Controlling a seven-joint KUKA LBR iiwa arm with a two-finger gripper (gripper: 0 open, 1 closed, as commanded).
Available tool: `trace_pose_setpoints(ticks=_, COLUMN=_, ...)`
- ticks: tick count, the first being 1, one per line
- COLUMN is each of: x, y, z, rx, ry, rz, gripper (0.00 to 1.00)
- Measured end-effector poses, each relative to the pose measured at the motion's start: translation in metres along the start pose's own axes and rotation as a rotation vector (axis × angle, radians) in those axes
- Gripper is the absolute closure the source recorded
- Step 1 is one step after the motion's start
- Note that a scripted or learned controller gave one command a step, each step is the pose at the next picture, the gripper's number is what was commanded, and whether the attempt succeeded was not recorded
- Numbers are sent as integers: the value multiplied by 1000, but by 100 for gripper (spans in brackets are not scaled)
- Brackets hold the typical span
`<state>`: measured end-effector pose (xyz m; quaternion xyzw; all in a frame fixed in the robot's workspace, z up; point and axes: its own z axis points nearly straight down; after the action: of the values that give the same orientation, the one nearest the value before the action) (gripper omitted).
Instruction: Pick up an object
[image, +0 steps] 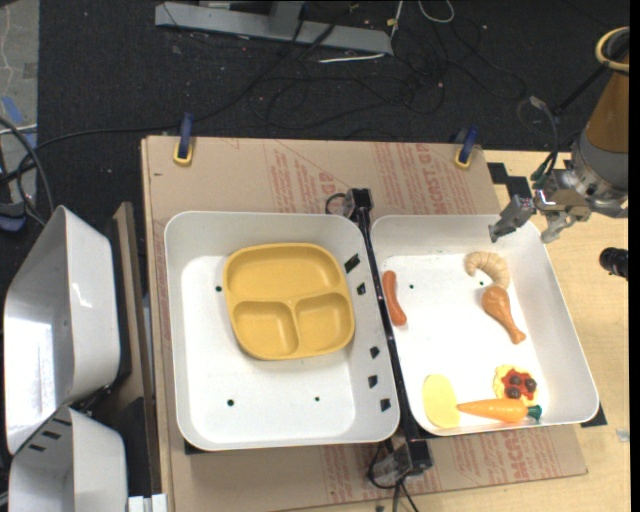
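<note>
My gripper (528, 223) hangs open above the far right corner of the right bin (440, 235), with nothing between its fingers. Just below and left of it lies a pale croissant (487, 265). A brown drumstick (503, 312) lies in front of the croissant. A red sausage (394, 298) sits near the bin's left wall. Along the front edge lie a yellow slice (438, 400), an orange carrot (495, 409) and a small yellow piece with dark berries (516, 382).
The left bin (190, 300) holds a yellow three-compartment plate (289, 300). Two yellow clamps (183, 152) (464, 152) grip the cardboard at the back. White tubs (55, 310) stand off the bench to the left.
</note>
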<state>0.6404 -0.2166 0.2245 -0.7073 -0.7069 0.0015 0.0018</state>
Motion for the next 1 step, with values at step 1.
trace_pose_setpoints(ticks=1, x=1, y=-2, z=43, rx=-2, ry=-1, rz=0, gripper=0)
